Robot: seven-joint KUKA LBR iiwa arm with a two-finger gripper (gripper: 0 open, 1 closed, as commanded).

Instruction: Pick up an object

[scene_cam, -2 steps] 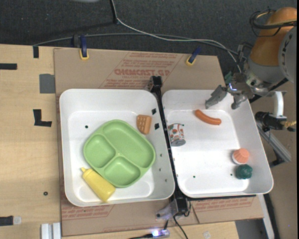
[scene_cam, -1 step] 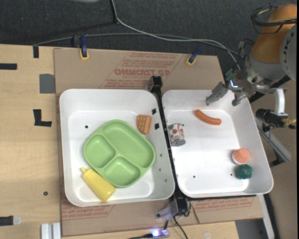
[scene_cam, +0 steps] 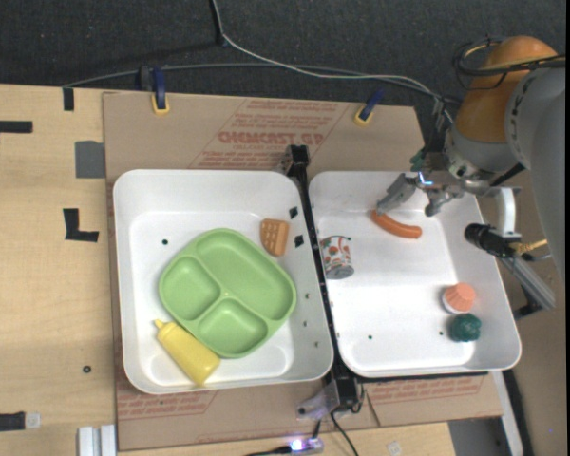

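Over the right bin (scene_cam: 484, 354), near its far edge, I see my gripper (scene_cam: 416, 198) with its two fingers spread wide and nothing between them. Just below it, on the bin floor, lies an orange sausage (scene_cam: 396, 224), close to the fingertips but apart from them. Toward the bin's left wall stands a small printed cup (scene_cam: 337, 256). Near the right wall sit a pink-and-white round piece (scene_cam: 460, 297) and, just beside it, a dark green ball (scene_cam: 465, 328). Across the divider, the left bin (scene_cam: 133, 255) holds a green divided plate (scene_cam: 228, 292), a yellow bottle (scene_cam: 185, 351) touching its near edge, and an orange waffle-like piece (scene_cam: 275, 237) by its far corner
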